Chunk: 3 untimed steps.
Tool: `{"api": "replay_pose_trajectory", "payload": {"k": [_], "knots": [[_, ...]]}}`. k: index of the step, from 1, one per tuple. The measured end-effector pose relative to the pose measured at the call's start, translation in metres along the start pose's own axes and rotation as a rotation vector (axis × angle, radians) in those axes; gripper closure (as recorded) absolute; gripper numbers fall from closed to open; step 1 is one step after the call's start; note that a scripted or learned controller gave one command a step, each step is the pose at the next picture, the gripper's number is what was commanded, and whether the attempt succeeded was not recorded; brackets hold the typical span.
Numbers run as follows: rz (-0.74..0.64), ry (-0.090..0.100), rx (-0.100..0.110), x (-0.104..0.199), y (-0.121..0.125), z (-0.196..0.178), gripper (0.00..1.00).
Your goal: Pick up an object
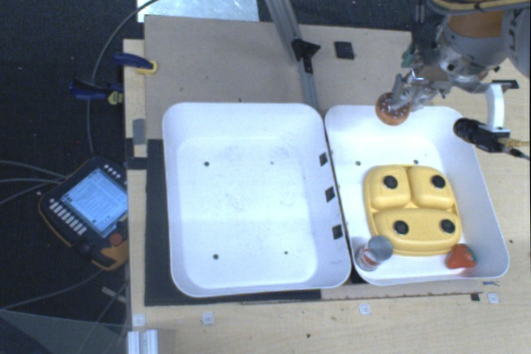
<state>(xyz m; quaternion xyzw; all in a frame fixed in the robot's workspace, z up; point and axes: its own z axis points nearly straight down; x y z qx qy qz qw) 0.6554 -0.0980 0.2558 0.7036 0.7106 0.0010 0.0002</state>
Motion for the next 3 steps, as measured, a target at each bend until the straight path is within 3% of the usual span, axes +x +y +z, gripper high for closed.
{"api": "replay_pose_trajectory", "payload": {"k": [3], "knots": [[0.0,0.0,0.003,0.163,-0.056,0.001,1.0]]}}
